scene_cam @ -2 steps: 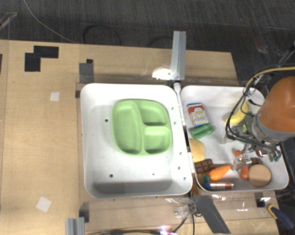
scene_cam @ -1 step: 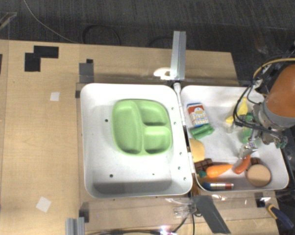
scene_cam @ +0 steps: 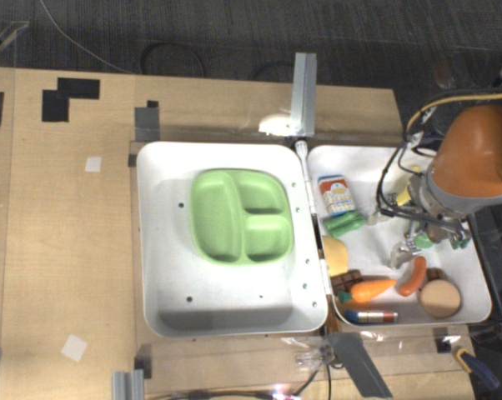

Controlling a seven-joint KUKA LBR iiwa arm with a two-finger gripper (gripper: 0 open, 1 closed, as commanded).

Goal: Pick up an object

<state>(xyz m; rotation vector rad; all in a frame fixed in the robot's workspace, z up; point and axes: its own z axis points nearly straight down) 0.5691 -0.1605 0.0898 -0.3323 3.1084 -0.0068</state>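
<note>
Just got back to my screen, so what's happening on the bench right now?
The arm is reaching into the right bin, its pincer low over the toy food, just above a sausage. Nothing can be seen held in it. A carrot, an egg and a small carton lie nearby. The left bin holds a green divided plate.

Wooden bench bearing two white bins, apparently touching.
</note>
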